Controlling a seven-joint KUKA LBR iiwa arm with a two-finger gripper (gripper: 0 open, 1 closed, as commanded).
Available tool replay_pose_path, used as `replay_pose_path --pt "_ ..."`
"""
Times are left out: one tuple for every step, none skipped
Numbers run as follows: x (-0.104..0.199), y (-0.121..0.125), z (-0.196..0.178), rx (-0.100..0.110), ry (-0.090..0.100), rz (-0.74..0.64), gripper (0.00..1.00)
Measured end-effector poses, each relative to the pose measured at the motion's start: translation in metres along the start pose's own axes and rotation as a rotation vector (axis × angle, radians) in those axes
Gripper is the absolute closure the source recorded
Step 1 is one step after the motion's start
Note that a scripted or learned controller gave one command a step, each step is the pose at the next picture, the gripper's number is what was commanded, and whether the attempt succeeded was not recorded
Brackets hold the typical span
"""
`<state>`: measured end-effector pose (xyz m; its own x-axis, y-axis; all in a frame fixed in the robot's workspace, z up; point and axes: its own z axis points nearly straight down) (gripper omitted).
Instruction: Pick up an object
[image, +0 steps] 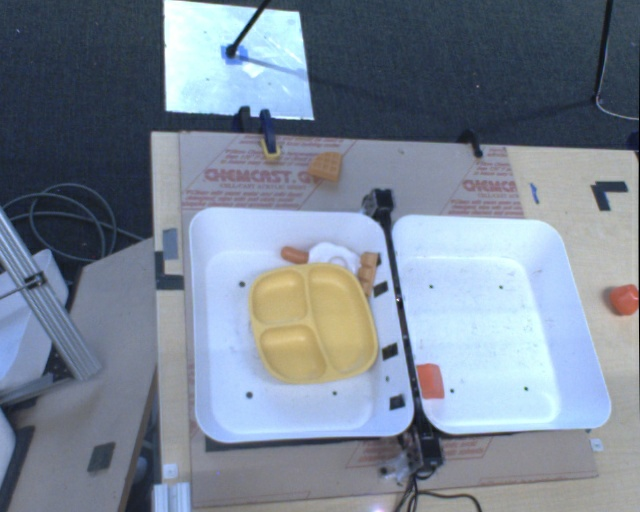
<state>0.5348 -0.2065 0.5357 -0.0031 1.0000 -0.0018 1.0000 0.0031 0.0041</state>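
Left bin (215, 400) held a yellow plate (310, 325) with three wells, lying flat near the middle. Along the plate's far edge lay a small orange piece (294, 255), long axis roughly left to right, then a white item (330, 254) partly under the rim, then a tan piece (368, 268) by the dividing wall.

A waffle (325, 166) sat on the tabletop (420, 170) beyond that bin.

Right bin (575, 300) held one red block (429, 380), in its near left corner, apart from everything else. A second red item (623, 299) lay on the tabletop outside the bin's right wall.

Hand state: could not tell.

Arm enters from the right, so the right bin lay on its side. The block looked the easier pick: alone, with bare floor around it except the wall to its left.
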Motion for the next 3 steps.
replay_pose_path --pt "0.0000 0.0000 0.0000 0.000 0.000 0.000 0.00" --pt "0.0000 0.0000 0.0000 0.000 0.000 0.000 0.00" --pt "0.0000 0.0000 0.0000 0.000 0.000 0.000 0.00"
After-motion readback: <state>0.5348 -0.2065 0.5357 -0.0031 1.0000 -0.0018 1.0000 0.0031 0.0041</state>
